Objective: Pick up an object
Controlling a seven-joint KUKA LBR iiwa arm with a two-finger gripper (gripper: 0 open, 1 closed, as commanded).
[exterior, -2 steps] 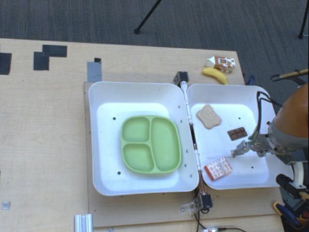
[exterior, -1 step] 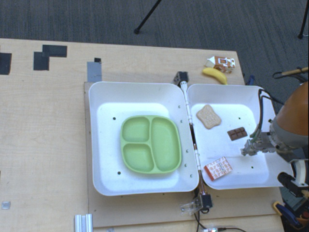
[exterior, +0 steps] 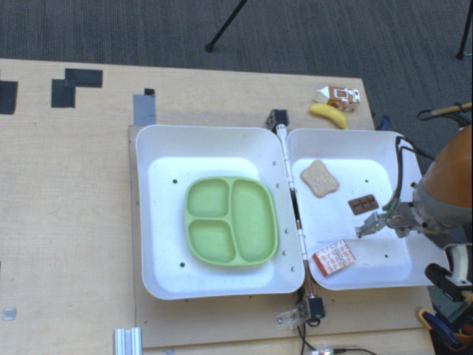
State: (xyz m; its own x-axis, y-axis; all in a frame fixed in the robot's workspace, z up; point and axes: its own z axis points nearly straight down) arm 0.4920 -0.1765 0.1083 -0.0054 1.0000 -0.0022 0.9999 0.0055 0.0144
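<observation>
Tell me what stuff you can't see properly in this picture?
- The arm: cut off by the camera view's right edge.
- The red and white packet in the right bin: its print is too small to read.
- The small carton beside the banana on the bench: too small to tell what it is.
- The brown piece by the toast slice: too small to identify.

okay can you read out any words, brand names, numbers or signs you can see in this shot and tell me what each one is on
No text here can be read.
Red and white packet in the right bin: printed pattern, too blurred to read.
Small orange and white carton on the bench beside the banana: printing too small to read.
Brown chocolate bar: no legible marking.
Green divided plate: plain.
</observation>
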